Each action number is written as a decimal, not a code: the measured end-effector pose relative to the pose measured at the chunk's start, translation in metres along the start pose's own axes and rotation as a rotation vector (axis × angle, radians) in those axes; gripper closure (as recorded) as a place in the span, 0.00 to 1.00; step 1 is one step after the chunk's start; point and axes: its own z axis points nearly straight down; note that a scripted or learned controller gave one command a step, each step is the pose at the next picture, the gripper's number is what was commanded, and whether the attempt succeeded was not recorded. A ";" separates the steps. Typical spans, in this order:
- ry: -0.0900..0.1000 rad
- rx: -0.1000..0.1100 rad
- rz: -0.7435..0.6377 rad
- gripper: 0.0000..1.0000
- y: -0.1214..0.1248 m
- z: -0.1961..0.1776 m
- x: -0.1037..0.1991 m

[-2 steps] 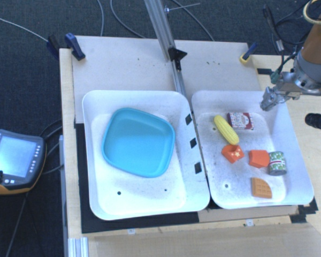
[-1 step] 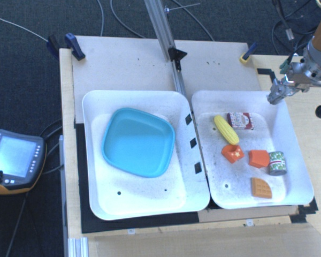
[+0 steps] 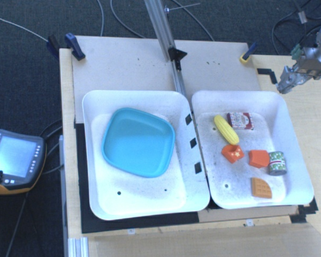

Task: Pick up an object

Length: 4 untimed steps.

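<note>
Right bin (image 3: 294, 143) holds a yellow corn cob (image 3: 226, 129), a red-and-white packet (image 3: 240, 121), two orange pieces (image 3: 232, 153) (image 3: 259, 158), a small can (image 3: 277, 163) and a waffle-like piece (image 3: 261, 188). The gripper (image 3: 287, 82), partly cut off at the frame's right edge, hangs over the bench beyond the bin's far right corner, holding nothing; whether it is open cannot be told. Left bin (image 3: 96, 106) holds a blue plate (image 3: 138, 142).

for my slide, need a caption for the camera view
Tool near right bin of toy food and can; blue plate in left bin.

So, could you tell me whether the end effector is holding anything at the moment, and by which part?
Nothing is held. The end effector sits above the right bin's far right corner, apart from the corn, the can and the other items.
</note>
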 end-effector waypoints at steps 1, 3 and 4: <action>0.002 0.005 -0.003 1.00 0.000 0.013 0.043; 0.002 0.006 -0.004 1.00 -0.004 0.044 0.145; 0.002 0.006 -0.004 1.00 -0.008 0.059 0.196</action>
